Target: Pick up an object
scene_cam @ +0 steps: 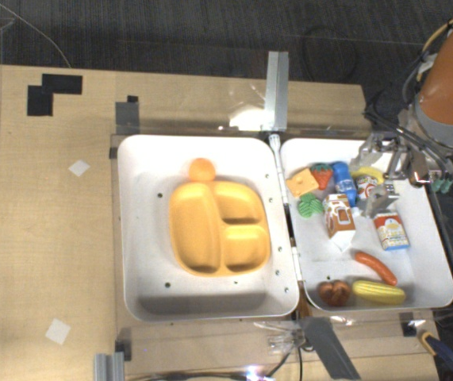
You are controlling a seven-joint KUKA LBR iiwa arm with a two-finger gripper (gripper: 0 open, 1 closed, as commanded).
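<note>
Working from the bottom of the frame upward, you had plenty of candidates in the right bin point(440, 280): a yellow corn cob point(379, 292) and a brown lump point(335, 293) along its lower edge, then an orange carrot point(375, 267) just above them. Farther up lay a small carton point(390, 232) and a second carton point(339, 216), with a green piece point(310, 205) to the left and an orange wedge point(302, 182) above it. Nearest the gripper point(383, 182) were a blue can point(343, 182) and a yellow piece point(369, 173).

To do the step well, you needed to commit to one item that stood apart from its neighbours, centre the fingers over it, and descend straight, since the cluster at the top was crowded.

As for the jaws, they appeared spread apart over the upper part of the right bin, with nothing visibly held between them; contact with the yellow piece could not be judged. The left bin point(143, 213) held a yellow tray point(214, 228) and an orange ball point(201, 169).
</note>
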